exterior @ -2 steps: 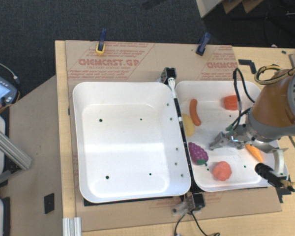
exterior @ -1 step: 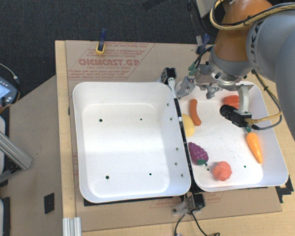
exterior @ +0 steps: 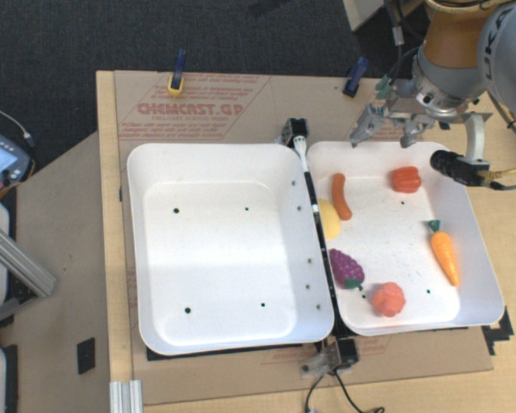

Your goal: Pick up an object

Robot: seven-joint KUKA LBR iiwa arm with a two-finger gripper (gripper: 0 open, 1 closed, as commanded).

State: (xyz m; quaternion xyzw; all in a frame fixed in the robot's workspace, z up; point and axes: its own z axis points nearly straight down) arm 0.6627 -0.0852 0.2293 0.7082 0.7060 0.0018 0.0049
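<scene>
Hovering over the right bin's [exterior: 477, 256] far edge, the gripper [exterior: 384, 134] is spreading its fingers apart, gripping nothing, beside the red toy pepper [exterior: 404, 179].

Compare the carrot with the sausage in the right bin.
The carrot is bright orange, tapered, with a green top; the sausage is darker reddish-orange, blunt-ended and slimmer. The carrot lies near the bin's right edge, the sausage near the divider between the bins. Both are elongated toy foods lying flat.
</scene>
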